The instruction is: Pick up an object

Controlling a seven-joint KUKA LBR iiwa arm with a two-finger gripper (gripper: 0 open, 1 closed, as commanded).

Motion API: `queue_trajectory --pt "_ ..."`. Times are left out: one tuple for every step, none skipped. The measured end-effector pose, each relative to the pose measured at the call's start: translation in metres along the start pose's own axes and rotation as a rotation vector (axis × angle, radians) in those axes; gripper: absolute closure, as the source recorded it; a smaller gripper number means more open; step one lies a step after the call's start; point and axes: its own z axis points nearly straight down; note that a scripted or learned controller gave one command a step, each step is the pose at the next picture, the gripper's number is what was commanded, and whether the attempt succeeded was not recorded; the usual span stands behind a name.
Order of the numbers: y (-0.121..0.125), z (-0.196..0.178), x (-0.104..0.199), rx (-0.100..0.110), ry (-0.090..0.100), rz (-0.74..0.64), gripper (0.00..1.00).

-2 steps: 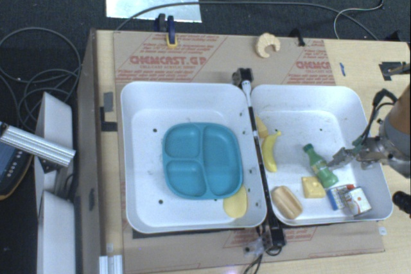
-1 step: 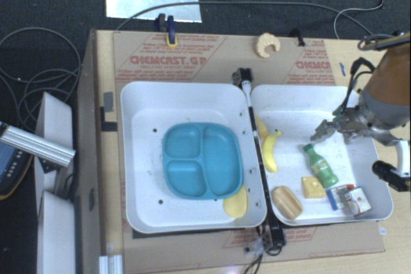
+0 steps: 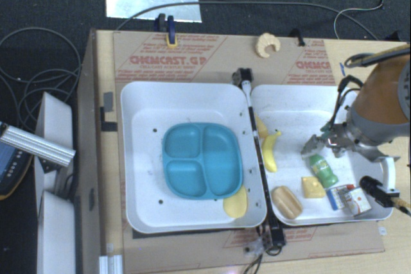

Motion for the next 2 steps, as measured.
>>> queue_trajectory --pt "-0.013 0.046 -0.012 -0.002 -0.001 0.001 0.0" --pt "0.054 0.002 -0.059 -0.008 -0.004 -0.001 0.0"
